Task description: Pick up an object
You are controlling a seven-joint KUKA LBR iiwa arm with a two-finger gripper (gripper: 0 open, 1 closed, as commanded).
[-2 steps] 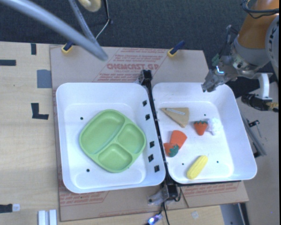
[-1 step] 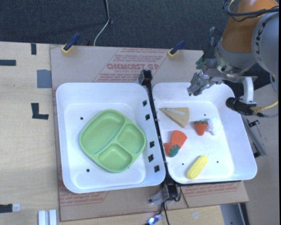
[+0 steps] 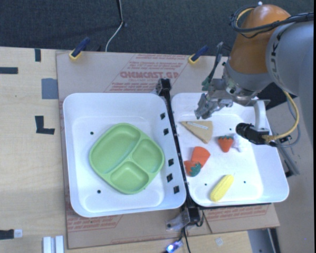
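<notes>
While fingers (image 3: 206, 108) unreadable above wedge (image 3: 197, 130): carrot (image 3: 197, 159), strawberry (image 3: 226, 143), corn (image 3: 221, 187) nearby.

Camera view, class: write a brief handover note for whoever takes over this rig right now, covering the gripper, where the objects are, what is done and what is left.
Gripper: hovers over the right bin's far left part, just above the tan wedge; nothing seen between its fingers.
Right bin: tan wedge, orange carrot toy, small red strawberry toy, yellow corn toy.
Left bin: green divided plate.
Done: no pick yet.
Left: grasp and lift one object, probably the wedge.
</notes>
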